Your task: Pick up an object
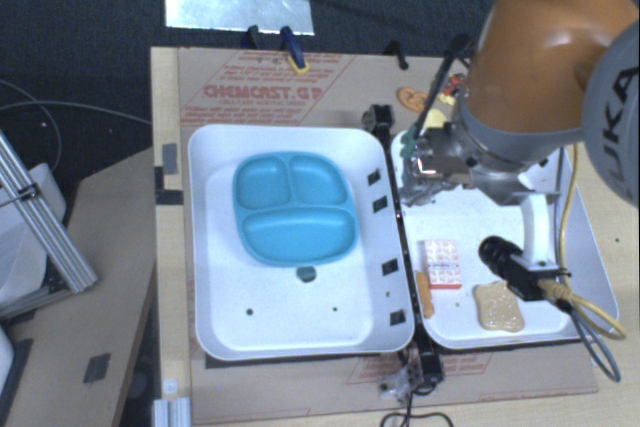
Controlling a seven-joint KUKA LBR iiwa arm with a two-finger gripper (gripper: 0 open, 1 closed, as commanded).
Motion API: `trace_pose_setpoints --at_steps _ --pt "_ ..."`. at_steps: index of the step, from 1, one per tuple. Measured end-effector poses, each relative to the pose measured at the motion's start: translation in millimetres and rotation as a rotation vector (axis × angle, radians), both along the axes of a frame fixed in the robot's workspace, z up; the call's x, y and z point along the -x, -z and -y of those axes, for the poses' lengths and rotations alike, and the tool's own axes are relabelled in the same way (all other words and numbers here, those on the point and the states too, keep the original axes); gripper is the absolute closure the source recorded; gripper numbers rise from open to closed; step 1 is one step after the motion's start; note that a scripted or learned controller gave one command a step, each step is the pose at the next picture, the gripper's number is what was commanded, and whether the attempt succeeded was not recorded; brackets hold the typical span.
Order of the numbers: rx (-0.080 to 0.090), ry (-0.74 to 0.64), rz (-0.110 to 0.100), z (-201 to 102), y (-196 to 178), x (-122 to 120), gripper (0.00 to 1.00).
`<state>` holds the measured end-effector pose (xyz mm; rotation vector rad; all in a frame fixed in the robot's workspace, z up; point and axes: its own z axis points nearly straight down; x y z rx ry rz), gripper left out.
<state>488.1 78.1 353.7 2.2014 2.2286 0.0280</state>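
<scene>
- Left bin (215,315): a blue divided plate (295,207) lies flat in the far half. A small dark green piece (306,273) sits just beside the plate's near rim. The near half of the floor is bare, so there is open room for a descent.
- Right bin (455,215), left wall: an orange stick (424,295) lies along the wall, touching it or nearly so. Judged awkward, since the wall leaves little room on that side.
- Gripper (425,163): hangs over the far left corner of the right bin, close to the wall between the bins. Whether the jaws are wide or narrow cannot be told, and nothing is seen held.
- Patterned packet (441,263): lies flat just beside the stick, towards the near edge. Judged the nearest candidate.
- Tan biscuit-like piece (498,306): lies near the near edge, apart from the packet, with bare floor on its far side.
</scene>
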Motion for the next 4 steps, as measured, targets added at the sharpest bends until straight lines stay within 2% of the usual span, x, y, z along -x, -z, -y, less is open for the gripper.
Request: trace_pose_setpoints --at_steps 1,2,3,4 --pt "0.005 0.003 -0.023 -58.0 65.6 2.6 1.00" --pt "0.008 0.014 -0.020 -35.2 117.4 -45.1 1.00" --pt "0.004 0.010 -0.005 -14.5 -4.3 -35.3 1.00" --pt "0.006 0.003 -0.023 -77.4 65.8 -38.0 1.00"
